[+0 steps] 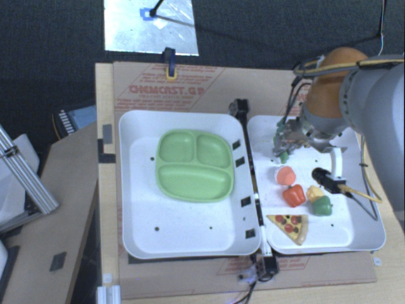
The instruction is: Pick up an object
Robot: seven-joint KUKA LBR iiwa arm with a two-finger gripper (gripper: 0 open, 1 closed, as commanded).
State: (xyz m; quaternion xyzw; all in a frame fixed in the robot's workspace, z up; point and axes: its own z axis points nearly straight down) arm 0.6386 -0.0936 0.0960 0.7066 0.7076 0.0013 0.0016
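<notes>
A robotics lab: grey arm (pixel 373 94), white bins (pixel 145 233), toy food (pixel 290 225).

Light green three-compartment plastic plate (pixel 193 165) lies in the left shallow white bin (pixel 142 220), nearer its far side. Both bins sit side by side on a brown printed cardboard sheet (pixel 171 84) with red lettering. Yellow-and-black clamp (pixel 169 64) grips the cardboard's far edge. Beyond it, a shiny silver square sheet (pixel 150 16) lies on dark carpet, with a small blue mark on it. Aluminium extrusion bar (pixel 24 176) runs diagonally at the left edge.
</notes>
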